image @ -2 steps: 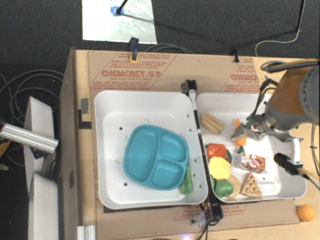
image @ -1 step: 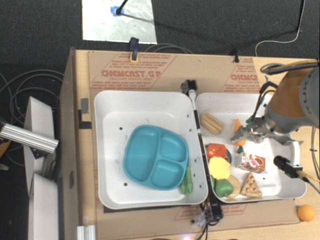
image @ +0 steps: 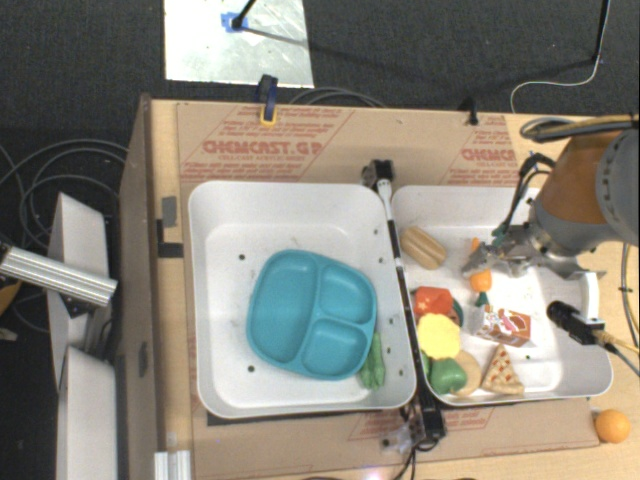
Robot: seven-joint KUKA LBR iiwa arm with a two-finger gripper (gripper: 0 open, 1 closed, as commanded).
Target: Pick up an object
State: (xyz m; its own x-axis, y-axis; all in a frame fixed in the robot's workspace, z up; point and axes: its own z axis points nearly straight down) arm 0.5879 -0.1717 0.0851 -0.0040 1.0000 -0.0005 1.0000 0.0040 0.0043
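The right bin point(image: 575, 373) holds several toy foods. A tan bread roll point(image: 424, 247) lies at its upper left. Below the roll are a red pepper point(image: 433, 300), a yellow piece point(image: 438, 335) and a green pear point(image: 449, 373). A pizza slice point(image: 500, 369) and a small red-and-white packet point(image: 503, 323) lie toward the front. My gripper point(image: 487, 256) reaches in from the right and hangs low over the bin's upper middle. A small orange carrot piece point(image: 482, 280) sits right under it.
The left bin point(image: 215, 268) holds a blue divided plate point(image: 311, 313), with a green vegetable point(image: 374, 361) by its right wall. An orange ball point(image: 612, 426) rests on the bench outside the right bin's front corner. The grey arm point(image: 585, 198) covers the right bin's upper right.
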